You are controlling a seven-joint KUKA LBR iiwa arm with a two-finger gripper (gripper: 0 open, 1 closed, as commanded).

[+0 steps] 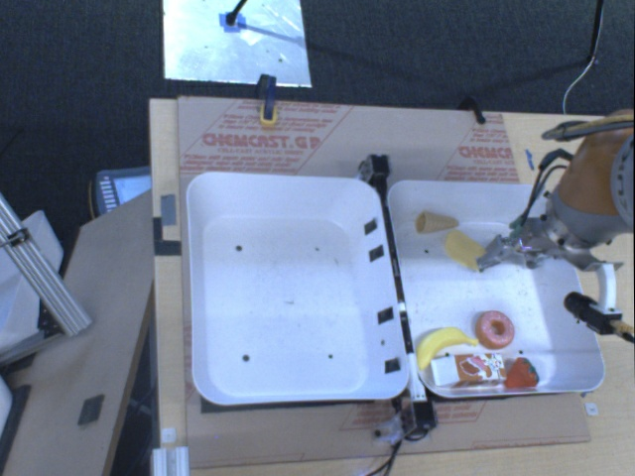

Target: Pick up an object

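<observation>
White plastic bins sit side by side on the table (pixel 327 132); we see the left bin (pixel 283 286) with nothing but specks and small holes on its floor. The right bin (pixel 566 320) holds the objects. We see a pale yellow wedge-shaped block (pixel 462 248) near the bin's upper middle, with a tan cone-like piece (pixel 435 222) just above it. Along the front edge: a yellow toy banana (pixel 444 343), a pink frosted toy doughnut (pixel 494 328) just right of it, a red-and-white flat carton (pixel 480 369) and a red toy strawberry (pixel 526 372) touching the carton's right end.

The grey arm with orange band (pixel 595 172) reaches in from the right. We place the tool (pixel 493 256) low in the right bin, its tip just beside the yellow wedge's right edge. We cannot tell from this angle how the tool is set, or whether it touches the wedge.
</observation>
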